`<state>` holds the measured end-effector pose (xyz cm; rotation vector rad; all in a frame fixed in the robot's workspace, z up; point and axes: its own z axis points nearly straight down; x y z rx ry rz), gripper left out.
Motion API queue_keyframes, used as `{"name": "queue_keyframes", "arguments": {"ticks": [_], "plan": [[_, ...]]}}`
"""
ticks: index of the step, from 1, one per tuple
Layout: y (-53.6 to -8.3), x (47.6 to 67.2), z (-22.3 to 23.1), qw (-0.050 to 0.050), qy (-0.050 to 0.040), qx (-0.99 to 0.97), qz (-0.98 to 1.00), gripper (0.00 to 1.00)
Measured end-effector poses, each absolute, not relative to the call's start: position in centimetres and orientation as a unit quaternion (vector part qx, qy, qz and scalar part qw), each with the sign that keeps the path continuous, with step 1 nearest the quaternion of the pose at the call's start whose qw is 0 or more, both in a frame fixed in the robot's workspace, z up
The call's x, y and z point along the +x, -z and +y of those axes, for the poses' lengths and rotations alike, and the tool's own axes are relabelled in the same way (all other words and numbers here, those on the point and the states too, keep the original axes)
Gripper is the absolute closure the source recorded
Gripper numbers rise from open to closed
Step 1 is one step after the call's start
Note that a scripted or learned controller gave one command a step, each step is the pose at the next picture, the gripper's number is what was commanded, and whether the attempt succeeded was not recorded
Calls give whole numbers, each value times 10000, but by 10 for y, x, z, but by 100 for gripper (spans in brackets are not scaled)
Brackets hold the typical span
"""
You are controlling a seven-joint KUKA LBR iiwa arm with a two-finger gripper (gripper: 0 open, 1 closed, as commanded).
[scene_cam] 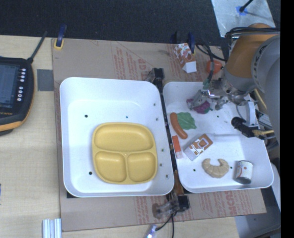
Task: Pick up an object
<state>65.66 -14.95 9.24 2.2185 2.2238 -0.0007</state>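
Note:
The right bin (221, 182) holds several toy items. A dark purple object (201, 106) lies near its far left part. My gripper (210, 94) hangs right above that object, at its far right side; whether it touches it is unclear. An orange sausage (178, 125) lies on a green leaf (187, 119). A slim orange and white tube (176, 147) sits beside the bin's left wall. Nearer the front lie a white and brown carton (198, 147), a croissant (215, 167) and a small can (243, 171) on its side.
The left bin (77, 98) holds a yellow divided plate (124, 151). A handheld control pendant (5, 93) lies at the far left of the bench. A small carton (184, 53) and cables sit behind the right bin. The arm (249, 53) fills the upper right.

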Motion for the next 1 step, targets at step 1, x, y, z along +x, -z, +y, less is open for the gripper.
{"name": "queue_keyframes", "arguments": {"ticks": [1], "plan": [[-103, 656, -150, -6, 15, 7053, 7089, 100]]}}
